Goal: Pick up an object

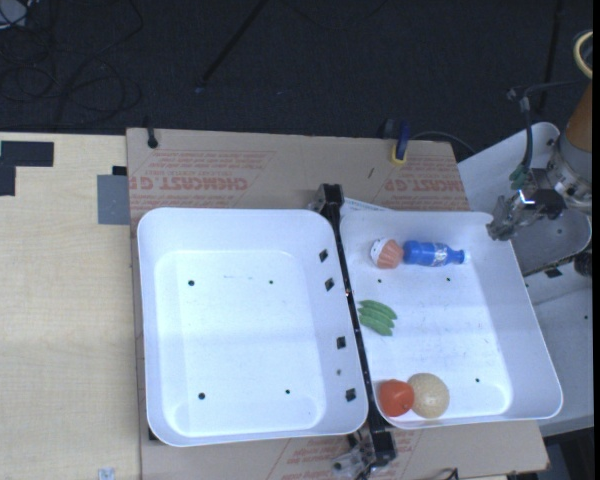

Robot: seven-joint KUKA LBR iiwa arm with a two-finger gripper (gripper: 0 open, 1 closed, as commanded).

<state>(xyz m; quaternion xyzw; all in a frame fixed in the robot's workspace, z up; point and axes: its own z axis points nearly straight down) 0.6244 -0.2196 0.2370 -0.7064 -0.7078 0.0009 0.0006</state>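
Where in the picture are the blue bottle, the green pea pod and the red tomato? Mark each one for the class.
Blue bottle (432, 254): camera view, on the middle of its body.
Green pea pod (378, 316): camera view, on its centre.
Red tomato (396, 397): camera view, on its rounded top.

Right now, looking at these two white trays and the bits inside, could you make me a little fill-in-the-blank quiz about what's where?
1. The blue bottle lies in the ____ bin.
2. The thing lying near that bin's middle, the pea pod, is coloured ____.
3. The red ball rests touching a ____ ball.
4. The gripper hangs near the right bin's ____ corner.

Missing words: right; green; cream; upper right
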